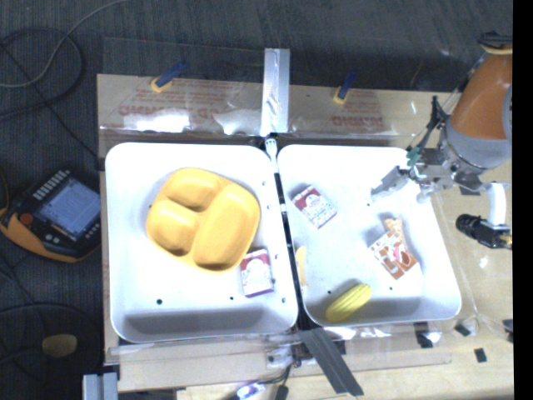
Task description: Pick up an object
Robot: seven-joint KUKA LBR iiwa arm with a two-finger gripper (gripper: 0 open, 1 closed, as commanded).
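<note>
Targets: right bin offers four picks: a red-and-white packet near its upper left, a red-and-orange packet toward the right, a corn cob at the front, and a small yellow piece tight against the divider wall.
Nearest target: the red-and-orange packet, lying flat just below and in front of the claw. My guess is that's the one in play.
Claw: claw hangs over the right bin's upper right part, a pale finger pointing left. Apart or together? I cannot tell from this angle. Nothing between its tips.
Arm: arm reaches in from the right, orange band above the wrist.
Left bin: left bin carries a big yellow lumpy toy and another red-and-white packet beside it at the front.
Counter: a handheld pendant sits off to the left on the dark floor.
Progress: nothing lifted yet, the pick is not yet done.
Risk: flat packets give little to bite on, so the fingers may skid over the top and close on air.
Risk: the corn cob is round and could roll away from a pinch that lands off-centre.
Risk: the yellow piece hugs the wall, so one finger could jam on the rim.
</note>
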